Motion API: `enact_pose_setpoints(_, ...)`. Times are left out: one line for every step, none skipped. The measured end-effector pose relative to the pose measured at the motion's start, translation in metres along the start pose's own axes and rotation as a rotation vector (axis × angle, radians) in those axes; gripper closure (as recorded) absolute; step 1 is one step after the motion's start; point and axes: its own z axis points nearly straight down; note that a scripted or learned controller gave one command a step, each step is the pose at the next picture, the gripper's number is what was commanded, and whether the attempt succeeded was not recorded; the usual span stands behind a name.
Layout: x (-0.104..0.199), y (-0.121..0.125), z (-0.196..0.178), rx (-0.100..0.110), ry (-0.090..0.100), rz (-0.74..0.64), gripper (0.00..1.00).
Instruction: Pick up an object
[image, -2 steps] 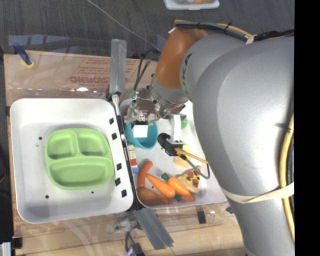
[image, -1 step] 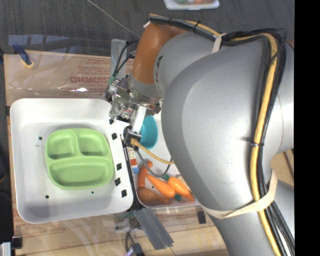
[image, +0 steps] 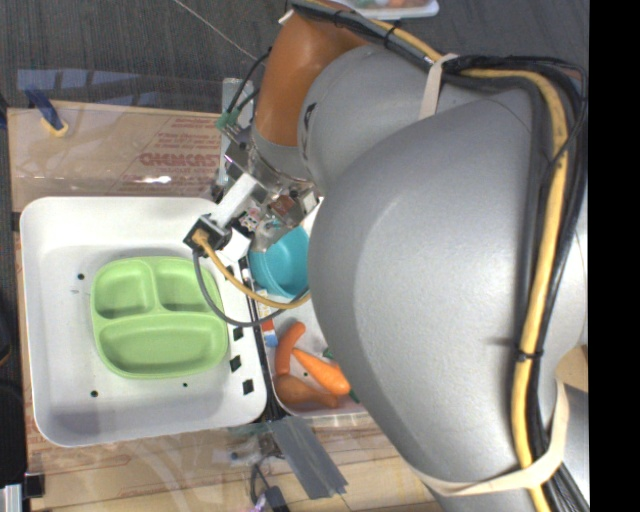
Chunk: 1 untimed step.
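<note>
Gripper above teal bowl; green tray left bin; writing illegible

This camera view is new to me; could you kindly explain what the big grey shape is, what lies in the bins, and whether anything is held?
The big grey shape is a robot arm, with an orange band above its wrist, seen by a camera fixed above the bench, looking down at a slant. Its gripper hangs over the divide between two white bins. The left bin holds a green tray. In the right bin, mostly hidden by the arm, lie a teal bowl and a carrot. I cannot tell whether anything is held.
</note>
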Motion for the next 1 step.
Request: enact_pose_setpoints(-0.0494, -0.0764, 0.0619, 0.006, -0.009, -0.174, 1.00)
